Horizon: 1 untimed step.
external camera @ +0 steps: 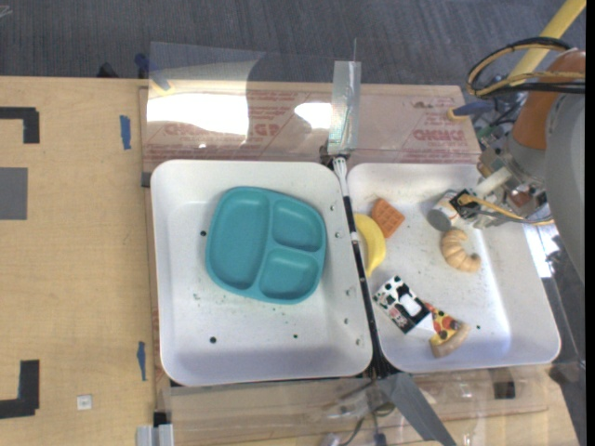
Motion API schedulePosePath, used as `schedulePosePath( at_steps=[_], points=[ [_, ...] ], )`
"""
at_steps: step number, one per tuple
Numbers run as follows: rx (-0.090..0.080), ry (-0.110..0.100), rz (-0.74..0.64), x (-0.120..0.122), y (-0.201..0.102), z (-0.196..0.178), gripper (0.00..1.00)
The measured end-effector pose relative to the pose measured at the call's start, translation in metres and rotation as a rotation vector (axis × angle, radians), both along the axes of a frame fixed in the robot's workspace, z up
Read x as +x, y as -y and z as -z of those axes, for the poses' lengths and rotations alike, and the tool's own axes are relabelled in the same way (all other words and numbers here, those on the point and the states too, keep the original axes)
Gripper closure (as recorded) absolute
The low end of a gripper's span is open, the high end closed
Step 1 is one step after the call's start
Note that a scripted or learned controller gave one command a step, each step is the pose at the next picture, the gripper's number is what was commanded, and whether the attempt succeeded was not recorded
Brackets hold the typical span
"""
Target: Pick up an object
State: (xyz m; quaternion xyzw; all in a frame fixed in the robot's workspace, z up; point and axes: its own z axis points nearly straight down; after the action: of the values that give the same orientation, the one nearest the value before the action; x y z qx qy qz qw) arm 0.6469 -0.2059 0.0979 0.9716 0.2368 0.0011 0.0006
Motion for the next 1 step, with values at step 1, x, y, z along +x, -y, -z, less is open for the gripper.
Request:
schedulePosePath(
  at_steps=[1],
  points=[
    [0.000, -0.001, -0.004, 0.0009, -0.0015, -0.0104, 1.00]
  ],
)
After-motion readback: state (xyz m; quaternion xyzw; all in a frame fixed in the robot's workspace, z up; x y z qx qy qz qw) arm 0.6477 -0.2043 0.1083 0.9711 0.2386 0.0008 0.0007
